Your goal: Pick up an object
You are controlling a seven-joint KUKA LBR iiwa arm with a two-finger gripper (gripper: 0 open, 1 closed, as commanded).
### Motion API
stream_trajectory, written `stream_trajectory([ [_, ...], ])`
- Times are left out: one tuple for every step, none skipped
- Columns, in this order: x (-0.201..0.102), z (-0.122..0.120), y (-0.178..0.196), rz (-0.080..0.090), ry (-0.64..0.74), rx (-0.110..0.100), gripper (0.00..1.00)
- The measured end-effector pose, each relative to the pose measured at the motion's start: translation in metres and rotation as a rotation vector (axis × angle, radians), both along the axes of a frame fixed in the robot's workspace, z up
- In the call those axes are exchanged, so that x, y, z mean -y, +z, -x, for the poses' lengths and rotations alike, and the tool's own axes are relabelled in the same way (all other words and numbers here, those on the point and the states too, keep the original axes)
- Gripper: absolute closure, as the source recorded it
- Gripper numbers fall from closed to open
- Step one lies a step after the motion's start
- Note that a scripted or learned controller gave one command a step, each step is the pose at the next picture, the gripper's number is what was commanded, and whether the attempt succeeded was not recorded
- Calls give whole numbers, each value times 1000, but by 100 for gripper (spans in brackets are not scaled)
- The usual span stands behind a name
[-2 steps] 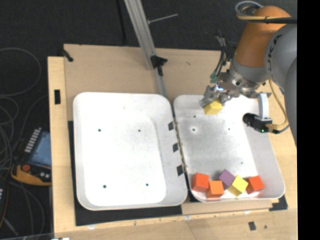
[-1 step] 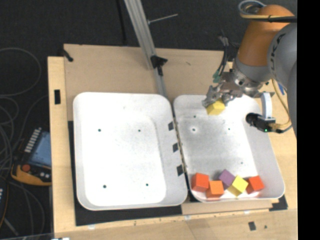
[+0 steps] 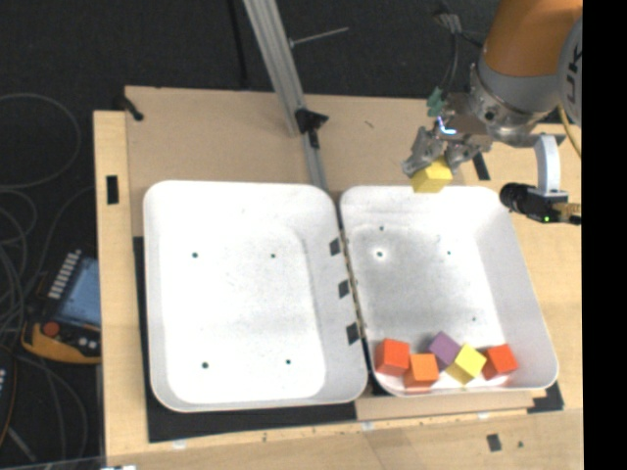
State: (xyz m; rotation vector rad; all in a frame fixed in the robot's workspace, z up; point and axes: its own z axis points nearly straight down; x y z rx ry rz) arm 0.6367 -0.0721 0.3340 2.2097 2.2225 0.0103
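Note:
A yellow block hangs above the far rim of the right bin, held between the fingers of my gripper, which is shut on it. The arm with its orange band comes in from the upper right. At the near edge of the right bin lie several blocks: an orange-red one, an orange one, a purple one, a yellow one and a red one.
The left bin sits beside the right one, with small black clips along the seam. A slanted metal pole rises behind the bins. Cables and a handheld controller lie off the bench at left.

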Motion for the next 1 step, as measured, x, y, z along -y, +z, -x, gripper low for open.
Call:
stream_trajectory([
  [-94, 32, -136, -2, 1, -18, 100],
])
